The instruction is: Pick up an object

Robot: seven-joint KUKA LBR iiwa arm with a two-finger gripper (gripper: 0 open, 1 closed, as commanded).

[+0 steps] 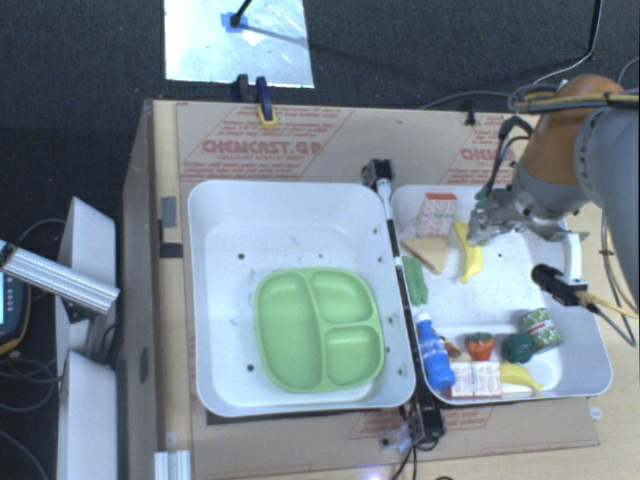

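Note:
My gripper [483,226] hangs over the back of the right bin [590,343], reaching in from the right. Just below and left of it lies a yellow banana [468,258], very close to the gripper; whether they touch is unclear. A tan wedge of bread [428,255] lies to the banana's left, and a small orange-and-white box [437,211] sits behind it. Nothing shows as lifted off the bin floor.
The right bin also holds a green strip [415,283], a blue bottle [433,353], a red pepper [480,347], a dark green fruit [517,348], a small can [538,326], a second banana [520,375] and a red-and-white box [477,377]. A green divided plate [320,328] lies in the left bin [230,228].

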